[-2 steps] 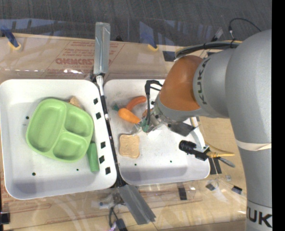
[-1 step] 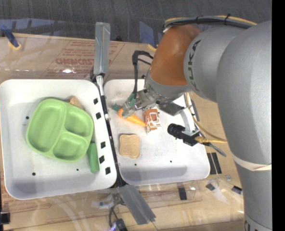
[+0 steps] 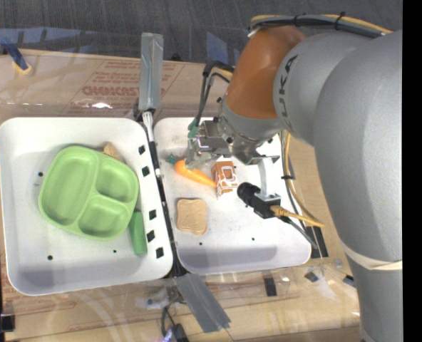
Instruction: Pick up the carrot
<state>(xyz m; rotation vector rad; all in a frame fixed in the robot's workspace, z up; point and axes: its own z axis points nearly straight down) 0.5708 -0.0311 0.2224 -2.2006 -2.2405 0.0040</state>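
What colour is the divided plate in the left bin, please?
The divided plate is light green, seen clearly in the camera view.

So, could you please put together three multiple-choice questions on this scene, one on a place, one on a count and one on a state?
1. Where does the carrot lie?
A. In the right bin
B. On the green plate
C. On the bench outside the bins

2. How many compartments does the green plate have?
A. One
B. Three
C. Six

3. What is the state of the carrot?
A. Lifted clear above the bin
B. Lying on the bin floor
C. Standing upright on the plate

Answers:
1. A, since the carrot rests in the right bin, just under the gripper.
2. B, since raised ridges split the plate into three wells.
3. B, since it lies flat on the white floor near the slice of bread.
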